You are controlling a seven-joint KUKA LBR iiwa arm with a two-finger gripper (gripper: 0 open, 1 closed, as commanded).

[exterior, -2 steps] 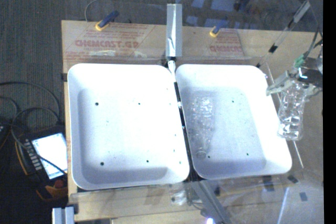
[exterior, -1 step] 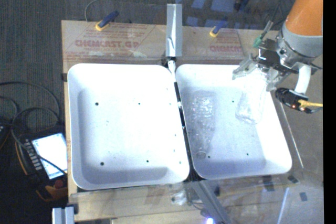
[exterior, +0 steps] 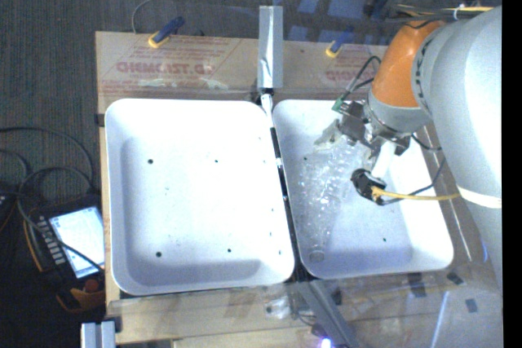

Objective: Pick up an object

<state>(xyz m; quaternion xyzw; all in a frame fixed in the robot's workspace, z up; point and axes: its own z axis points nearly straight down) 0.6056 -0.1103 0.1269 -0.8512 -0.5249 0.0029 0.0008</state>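
We find the thing to pick in the right bin (exterior: 424, 244): a clear plastic bottle (exterior: 325, 190) lying on its side, running from near the bin's upper middle down toward its front edge, with what looks like its cap end near the front. It is see-through and hard to trace against the white floor, so we cannot fix its outline with certainty.

The hand (exterior: 356, 134) hangs just above the bottle's upper end, below the arm's orange band (exterior: 400, 81). We cannot tell how it is set, because the wrist and cabling hide that part. We judge the pick as not yet done: the bottle appears to lie on the bin floor, and nothing shows it lifted. What is left is to close on it and raise it clear.

A yellow cable (exterior: 412, 196) loops from the wrist across the right bin. The left bin (exterior: 118, 175) sits beside it, touching along the middle. Both rest on a wooden table (exterior: 188, 65) with printed lettering and two clamps (exterior: 165, 31) at its far edge. Around it is dark carpet, loose wires, and a small lit screen (exterior: 75, 234) on the floor at the left.
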